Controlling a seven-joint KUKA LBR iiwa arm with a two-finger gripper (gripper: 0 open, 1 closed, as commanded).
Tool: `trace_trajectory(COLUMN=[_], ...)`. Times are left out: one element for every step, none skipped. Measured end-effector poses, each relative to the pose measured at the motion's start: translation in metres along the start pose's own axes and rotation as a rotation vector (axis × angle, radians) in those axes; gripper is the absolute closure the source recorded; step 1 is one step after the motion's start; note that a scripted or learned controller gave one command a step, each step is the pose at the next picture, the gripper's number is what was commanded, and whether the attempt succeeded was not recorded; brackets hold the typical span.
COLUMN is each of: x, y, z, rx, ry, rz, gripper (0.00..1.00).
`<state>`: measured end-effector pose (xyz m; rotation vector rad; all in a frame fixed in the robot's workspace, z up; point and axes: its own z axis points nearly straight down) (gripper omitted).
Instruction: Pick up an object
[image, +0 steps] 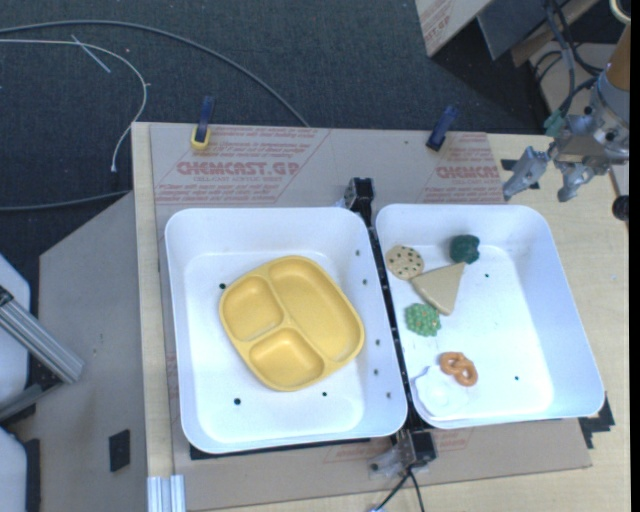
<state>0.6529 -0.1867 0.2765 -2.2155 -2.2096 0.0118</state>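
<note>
Camera view: small toy foods lie in the right bin (560, 300), below and left of the end effector (548, 178). Nearest, down-left: dark broccoli (464, 248). Further down-left: tan wedge (441, 288), cookie (405, 261), green floret (423, 319). Lowest: pretzel (459, 369).

Likely all light, rigid plastic or rubbery, none fragile. Wedge offers the best hold: flat straight sides, thick enough to pinch across its narrower end. Broccoli bumpy and rounded, apt to roll but easy to grip around its middle. Cookie and pretzel thin and flat, hard to get under, prone to slip. Wedge touches or nearly touches cookie and floret, so crowding could spoil a descent there.

End effector hovers above the desk just beyond the right bin's far rim, two pale fingers (522, 176) spread apart, holding nothing, touching nothing. Yellow tray (291, 322) sits far left in the left bin (190, 300).
</note>
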Motion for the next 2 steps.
trace_trajectory(x=[0.001, -0.005], y=[0.002, 0.009], z=[-0.008, 0.038], rx=[-0.013, -0.009], ry=[-0.003, -0.003], rz=[-0.003, -0.003], gripper=[0.0, 0.0])
